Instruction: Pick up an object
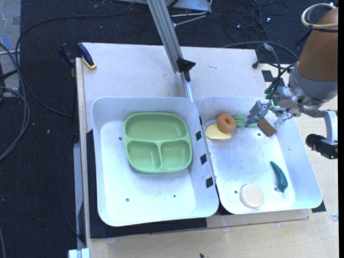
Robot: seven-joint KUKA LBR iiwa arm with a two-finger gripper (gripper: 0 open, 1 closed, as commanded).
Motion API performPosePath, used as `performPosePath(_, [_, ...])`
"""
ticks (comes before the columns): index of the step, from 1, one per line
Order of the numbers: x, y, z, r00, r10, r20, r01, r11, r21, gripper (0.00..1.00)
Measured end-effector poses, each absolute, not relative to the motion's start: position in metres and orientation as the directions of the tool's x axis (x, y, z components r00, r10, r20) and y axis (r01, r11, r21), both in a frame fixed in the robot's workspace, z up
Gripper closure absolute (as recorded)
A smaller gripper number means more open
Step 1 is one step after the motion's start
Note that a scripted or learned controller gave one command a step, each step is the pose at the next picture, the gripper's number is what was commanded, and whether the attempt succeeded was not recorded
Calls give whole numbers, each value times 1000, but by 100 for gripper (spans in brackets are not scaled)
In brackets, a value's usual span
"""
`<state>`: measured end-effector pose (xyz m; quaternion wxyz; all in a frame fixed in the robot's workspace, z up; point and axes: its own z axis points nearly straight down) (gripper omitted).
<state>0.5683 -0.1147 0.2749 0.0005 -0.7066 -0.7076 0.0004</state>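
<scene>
Brown block (266, 127) is approached beside the doughnut (226, 123), nothing lifted yet, the tool's (262, 113) grip state cannot be told.

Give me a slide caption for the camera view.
KUKA arm's claw low in the right white bin beside an orange doughnut-shaped toy; green three-compartment plastic tray sits left.

Even, bright overhead light, slightly cool cast. White bins (107, 160) near blown out, little surface detail. Soft faint shadows under tray (158, 141). Dark floor (37, 144) underexposed. Overall soft, low resolution; arm (320, 52) at right edge slightly blurred.
</scene>
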Motion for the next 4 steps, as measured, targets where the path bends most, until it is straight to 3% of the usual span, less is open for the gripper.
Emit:
performPosePath(1, [568,-115,275,-1,1000,0,1000,1,-1,0])
performPosePath(4, [572,-94,116,0,1000,1,1000,0,-5,0])
